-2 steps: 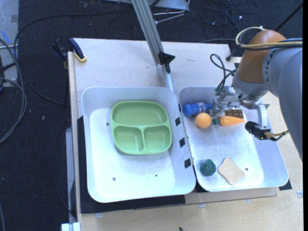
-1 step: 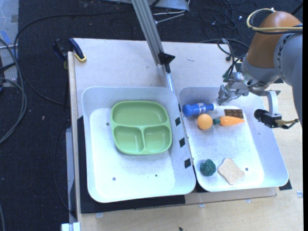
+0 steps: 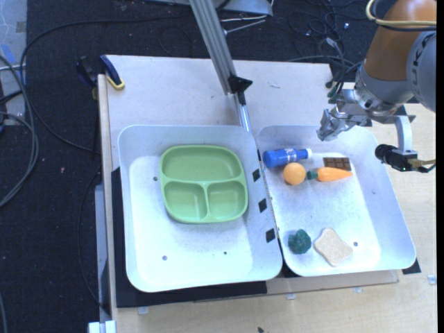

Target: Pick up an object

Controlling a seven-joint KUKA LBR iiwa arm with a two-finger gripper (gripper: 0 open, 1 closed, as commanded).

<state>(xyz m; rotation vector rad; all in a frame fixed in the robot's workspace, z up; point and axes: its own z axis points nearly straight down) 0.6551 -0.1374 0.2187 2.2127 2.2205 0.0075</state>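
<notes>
From above, we see the gripper (image 3: pixel 331 130) hovering over the right bin's (image 3: pixel 385 207) far edge; we cannot tell its jaw state. In that bin lie a blue bottle (image 3: pixel 284 157), orange ball (image 3: pixel 295 174), carrot (image 3: pixel 331 175), brown block (image 3: pixel 336 162), green lump (image 3: pixel 300 241) and bread slice (image 3: pixel 333 247). A green divided plate (image 3: pixel 204 183) sits in the left bin (image 3: pixel 139 255).

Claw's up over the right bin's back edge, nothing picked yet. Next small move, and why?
Probably ease the claw down and a little toward the brown block, the nearest item. It hangs above the right bin, clear of everything, and the block lies just below it beside the carrot.
</notes>
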